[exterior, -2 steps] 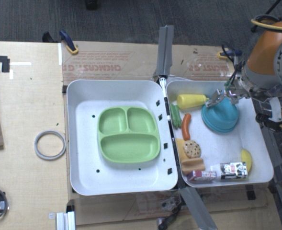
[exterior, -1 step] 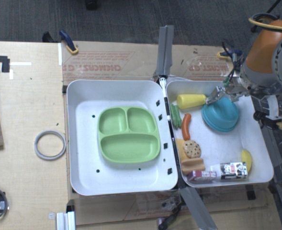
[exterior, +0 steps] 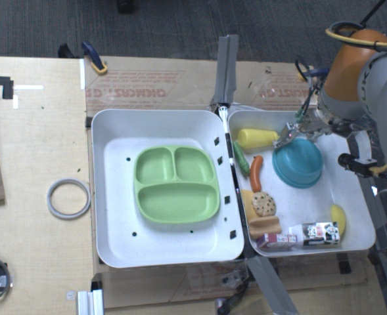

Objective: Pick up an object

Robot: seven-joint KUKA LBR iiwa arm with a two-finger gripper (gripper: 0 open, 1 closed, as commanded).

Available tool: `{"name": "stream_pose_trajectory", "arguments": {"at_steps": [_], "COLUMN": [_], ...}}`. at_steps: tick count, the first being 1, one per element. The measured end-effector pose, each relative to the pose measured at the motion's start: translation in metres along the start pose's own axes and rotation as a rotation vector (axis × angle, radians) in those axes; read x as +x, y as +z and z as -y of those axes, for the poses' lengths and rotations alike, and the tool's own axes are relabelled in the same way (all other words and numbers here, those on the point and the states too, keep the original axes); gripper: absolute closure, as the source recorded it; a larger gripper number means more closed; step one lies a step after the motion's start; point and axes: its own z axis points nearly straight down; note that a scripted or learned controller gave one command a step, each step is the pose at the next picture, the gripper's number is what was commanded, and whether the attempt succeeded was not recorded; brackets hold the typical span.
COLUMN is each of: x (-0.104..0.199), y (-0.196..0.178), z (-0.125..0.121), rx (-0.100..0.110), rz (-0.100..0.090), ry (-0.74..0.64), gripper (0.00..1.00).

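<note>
Scene: A grey arm with an orange band (exterior: pixel 348 71) reaches from the right into the right bin (exterior: pixel 355 236), one of two white bins on the bench (exterior: pixel 29 149).
Pincer: The pincer (exterior: pixel 293 132) hangs low at the upper rim of the blue bowl (exterior: pixel 299 163), just beside the yellow corn-like toy (exterior: pixel 257 137); how far it is open cannot be told, and nothing is seen between its tips.
Candidates: The bowl and the yellow toy lie nearest; an orange carrot (exterior: pixel 255 172), a cookie (exterior: pixel 263 204) and a small carton (exterior: pixel 320 232) lie farther down the same bin.
Left bin: A green divided plate (exterior: pixel 177 184) sits alone in it.
Risk: Closing on the bowl's rounded rim may let it slip or tip, judging by its tilt.
Second risk: The pincer stands between two things, so it may nudge the yellow toy aside and close on neither.
</note>
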Motion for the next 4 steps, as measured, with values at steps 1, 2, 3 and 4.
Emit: {"name": "stream_pose_trajectory", "arguments": {"at_steps": [1,2,3,4], "x": [0.009,0.008,0.008,0.001], "y": [-0.001,-0.011,-0.011,0.002], "z": [0.014,0.013,0.013,0.027], "rx": [-0.008,-0.011,-0.01,-0.002], "rz": [0.001,0.003,0.003,-0.001], "ry": [0.184,0.181,0.18,0.162], "gripper": [0.0,1.0,0.0,0.0]}}
